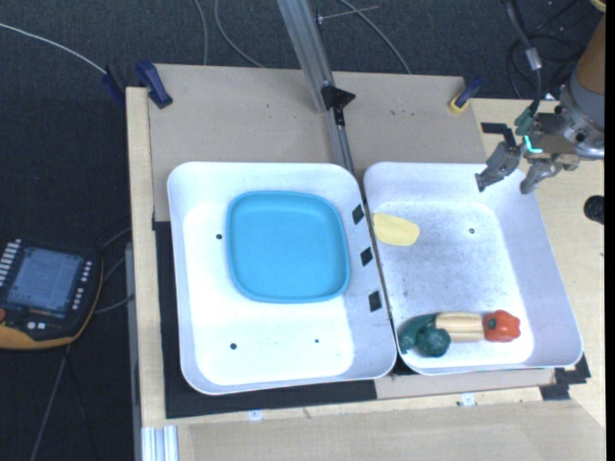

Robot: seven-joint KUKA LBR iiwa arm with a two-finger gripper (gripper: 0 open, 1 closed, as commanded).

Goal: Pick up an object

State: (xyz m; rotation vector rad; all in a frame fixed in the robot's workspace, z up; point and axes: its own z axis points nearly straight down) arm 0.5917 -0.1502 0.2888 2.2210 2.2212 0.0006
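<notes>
Claw [511, 174] hangs above the far right corner of the right bin [538, 257], fingers spread apart and nothing between them. In that bin: yellow piece [395, 230] near the left wall, and green lump [425, 338], tan stick [460, 327] and red piece [501, 326] in a touching row along the near wall. Left bin [197, 257] contains a blue plate [287, 247]

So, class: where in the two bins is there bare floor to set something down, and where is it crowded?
Right bin: bare middle floor between the yellow piece and the near row. That row, green object, wooden piece, red object, is crowded. Left bin: bare strip nearer than the blue plate.
</notes>
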